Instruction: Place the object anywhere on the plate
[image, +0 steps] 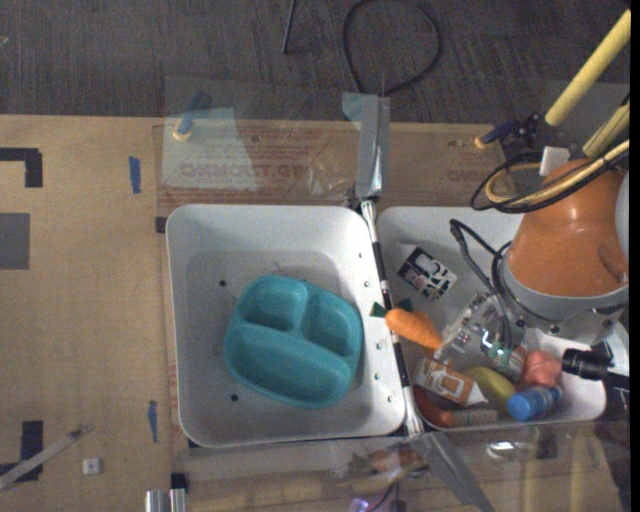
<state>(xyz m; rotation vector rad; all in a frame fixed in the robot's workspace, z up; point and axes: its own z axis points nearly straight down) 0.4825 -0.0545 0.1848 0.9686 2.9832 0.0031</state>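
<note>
Looking down on both bins, you find the teal moulded-plastic plate with three compartments (293, 342) lying bare in the left white bin (200, 240), so nothing has been placed yet and the whole transfer is left to do. The gripper (478, 335) sits low in the right white bin (400, 228), among the clutter; you cannot tell from this view whether it is open, closed, or around anything. The likeliest object, an orange toy carrot with a green tip (412, 326), lies just beside the gripper against the divider between the bins, not lifted. Near it lie a small orange carton (445, 381), a yellow-green piece (494, 382), a blue bottle (530, 403), a pink lump (543, 366) and a black-and-white printed card (427, 273). Writing: the card's print is too small to read; the faint reddish lettering on the clear sheet (260, 160) above the bins is not legible.
</note>
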